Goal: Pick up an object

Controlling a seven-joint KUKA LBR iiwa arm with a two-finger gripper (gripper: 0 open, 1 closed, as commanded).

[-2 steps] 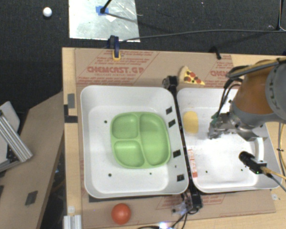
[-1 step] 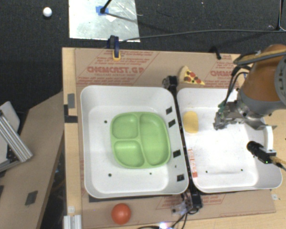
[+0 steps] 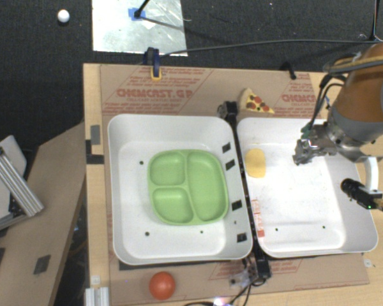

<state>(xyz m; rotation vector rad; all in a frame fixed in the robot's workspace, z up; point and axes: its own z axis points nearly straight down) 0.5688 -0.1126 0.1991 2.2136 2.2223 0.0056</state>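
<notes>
Yellow is the colour we look for first: a small pale yellow object (image 3: 256, 163), perhaps a soft toy food piece, lies in the right bin (image 3: 306, 234) near its left wall, at about nine o'clock from the bin's middle. The claw (image 3: 302, 154) hangs over the same bin at roughly three o'clock from that object, near it but apart; we cannot tell how it is set, and we see nothing between its tips. The left bin (image 3: 124, 190) holds a green divided plate (image 3: 186, 187). On the tabletop (image 3: 179, 91) a pizza-slice toy (image 3: 255, 102) sits at twelve o'clock of the right bin, and a red ball (image 3: 161, 285) at six o'clock of the left bin. We judge the pick not yet done: reaching, gripping and lifting remain.
</notes>
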